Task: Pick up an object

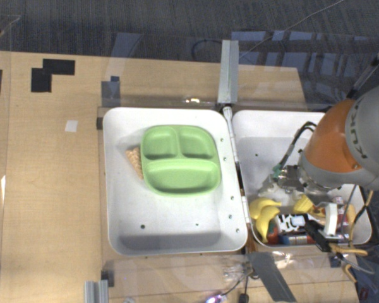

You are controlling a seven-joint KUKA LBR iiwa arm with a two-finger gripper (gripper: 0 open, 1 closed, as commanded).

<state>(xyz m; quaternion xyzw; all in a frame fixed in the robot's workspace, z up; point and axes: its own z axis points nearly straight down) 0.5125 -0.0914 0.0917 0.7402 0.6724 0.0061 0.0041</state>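
My gripper (pixel 295 202) is low in the right bin (pixel 259 137), over a heap of small objects at its front edge. The heap holds a yellow banana-shaped toy (pixel 264 209), another yellow piece (pixel 303 204), a black and white item (pixel 292 221) and a red piece (pixel 275 237). The grey arm with its orange band (pixel 331 145) hides the bin's right half and part of the heap. I cannot make out any object between the gripper's tips.
The left bin (pixel 126 219) holds a green divided plate (pixel 179 158) with a tan, grainy object (pixel 134 161) poking out from under its left edge. A metal post (pixel 228 71) stands behind the seam between the bins. Cables run along the arm.
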